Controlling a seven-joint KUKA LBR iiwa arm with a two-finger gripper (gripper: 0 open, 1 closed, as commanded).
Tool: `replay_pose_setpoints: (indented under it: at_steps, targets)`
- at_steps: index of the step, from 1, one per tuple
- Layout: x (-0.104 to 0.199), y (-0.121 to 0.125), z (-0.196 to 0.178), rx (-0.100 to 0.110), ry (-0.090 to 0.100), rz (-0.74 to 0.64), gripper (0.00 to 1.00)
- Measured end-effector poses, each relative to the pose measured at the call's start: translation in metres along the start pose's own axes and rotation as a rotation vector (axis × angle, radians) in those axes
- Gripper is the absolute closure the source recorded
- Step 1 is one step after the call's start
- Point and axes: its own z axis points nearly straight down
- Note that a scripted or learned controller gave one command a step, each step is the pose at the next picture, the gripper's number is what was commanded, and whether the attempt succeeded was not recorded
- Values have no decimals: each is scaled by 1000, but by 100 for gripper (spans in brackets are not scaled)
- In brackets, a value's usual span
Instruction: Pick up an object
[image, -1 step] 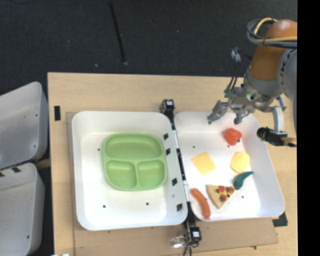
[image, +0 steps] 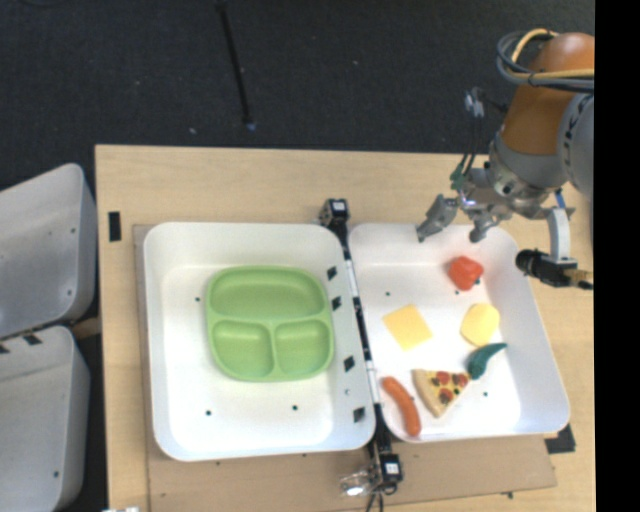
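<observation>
My gripper (image: 456, 222) hangs over the back edge of the right bin (image: 535, 390), open, its two grey fingers spread apart with nothing between them. Just below and in front of it lies a red tomato-like toy (image: 464, 271). Further forward in the same bin lie a yellow cheese square (image: 407, 326), a yellow lemon-like piece (image: 480, 322), a dark green pepper (image: 485, 357), a pizza slice (image: 440, 389) and a red sausage (image: 402, 404).
The left bin (image: 180, 410) holds a green divided plate (image: 270, 322). A black divider with clips (image: 352, 320) runs between the bins. The arm's grey and orange body (image: 540, 100) stands at the back right. White chairs (image: 40, 260) sit off the bench's left.
</observation>
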Motion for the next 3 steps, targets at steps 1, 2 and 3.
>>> replay_pose_setpoints:
  at_steps: [1, 2, 3]
  targets:
    - [3, -5, 43, 3, -1, 1, 0]
    - [4, -10, 87, 3, -1, 2, 0]
    - [2, -10, 125, 3, -2, 4, 0]
